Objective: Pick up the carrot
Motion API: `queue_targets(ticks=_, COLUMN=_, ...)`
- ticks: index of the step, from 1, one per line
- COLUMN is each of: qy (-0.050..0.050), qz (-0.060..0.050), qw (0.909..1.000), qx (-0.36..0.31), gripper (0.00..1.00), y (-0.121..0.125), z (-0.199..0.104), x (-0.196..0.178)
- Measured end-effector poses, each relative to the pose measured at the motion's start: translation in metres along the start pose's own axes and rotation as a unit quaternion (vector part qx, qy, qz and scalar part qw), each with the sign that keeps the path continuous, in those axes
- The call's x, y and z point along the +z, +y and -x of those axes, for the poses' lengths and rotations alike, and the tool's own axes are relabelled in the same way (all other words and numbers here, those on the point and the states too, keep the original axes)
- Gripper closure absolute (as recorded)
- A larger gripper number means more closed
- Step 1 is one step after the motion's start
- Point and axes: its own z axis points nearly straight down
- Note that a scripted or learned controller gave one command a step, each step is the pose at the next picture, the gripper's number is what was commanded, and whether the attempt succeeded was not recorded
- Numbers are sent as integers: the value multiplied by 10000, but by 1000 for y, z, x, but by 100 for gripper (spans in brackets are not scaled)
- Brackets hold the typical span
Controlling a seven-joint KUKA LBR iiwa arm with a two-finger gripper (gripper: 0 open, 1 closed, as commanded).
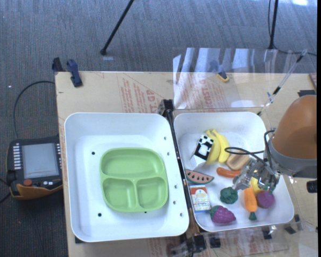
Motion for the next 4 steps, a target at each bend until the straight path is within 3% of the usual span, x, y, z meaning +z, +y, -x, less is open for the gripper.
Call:
queue_targets(ticks=1, qy=-9, qz=-15, qw=10000, qx=85, gripper=100, y=-62, z=12, x=-17)
queue_targets(ticks=2, qy=7, qz=-3, qw=9967, qx=-807, gripper=100, y=-42, z=-2, x=54)
queue_targets(ticks=3, qy=11, qz=-5, qw=9955, qx=943, gripper=100, y=24, z=-42, x=-1)
queue_targets(ticks=4, qy=41, qz=-15, qw=9956, qx=937, gripper=100, y=24, z=-42, x=-7)
